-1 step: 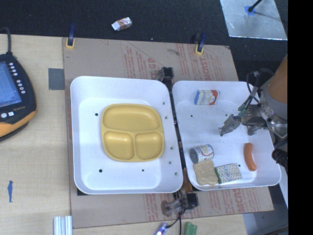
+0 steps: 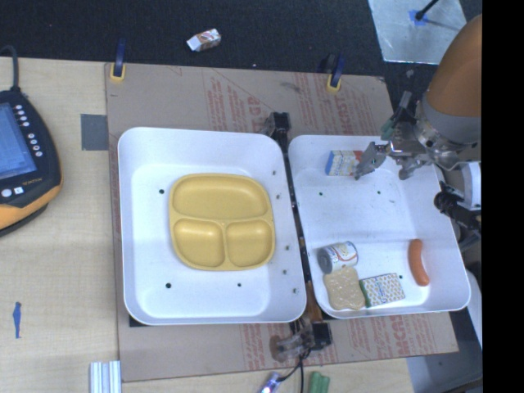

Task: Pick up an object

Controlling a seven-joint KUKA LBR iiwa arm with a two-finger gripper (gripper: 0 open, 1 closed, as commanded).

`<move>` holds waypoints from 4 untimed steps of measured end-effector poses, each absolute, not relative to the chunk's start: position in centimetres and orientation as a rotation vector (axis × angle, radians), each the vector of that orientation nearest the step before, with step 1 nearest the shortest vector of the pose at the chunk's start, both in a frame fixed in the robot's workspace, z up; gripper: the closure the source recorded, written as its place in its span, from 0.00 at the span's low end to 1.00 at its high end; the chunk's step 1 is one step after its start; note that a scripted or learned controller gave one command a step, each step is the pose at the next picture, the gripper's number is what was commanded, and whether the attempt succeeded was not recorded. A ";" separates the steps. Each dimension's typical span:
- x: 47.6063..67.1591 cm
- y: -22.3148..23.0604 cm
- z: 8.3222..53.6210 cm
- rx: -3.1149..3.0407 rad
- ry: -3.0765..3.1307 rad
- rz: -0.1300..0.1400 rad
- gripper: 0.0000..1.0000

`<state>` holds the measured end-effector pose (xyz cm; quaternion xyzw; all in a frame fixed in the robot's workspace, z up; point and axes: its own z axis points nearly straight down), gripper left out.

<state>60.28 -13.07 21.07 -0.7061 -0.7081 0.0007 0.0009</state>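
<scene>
Grey arm over the right bin [image 2: 458,297], gripper [image 2: 385,159] at the bin's twelve o'clock.
Its fingers are spread wide and hold nothing; a small carton [image 2: 341,163] lies just beside them at nine o'clock. A can [image 2: 337,256], sponge [image 2: 343,288], packet [image 2: 382,289] and sausage [image 2: 418,262] sit toward six o'clock. The left bin [image 2: 139,219] holds a yellow tray [image 2: 221,220].
</scene>
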 end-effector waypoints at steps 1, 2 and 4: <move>64.8 -18.9 9.7 -2.216 -2.221 0.009 0.00; 65.7 -15.9 10.7 -2.216 -2.228 0.003 0.00; 65.6 -9.2 9.2 -2.213 -2.227 0.006 0.00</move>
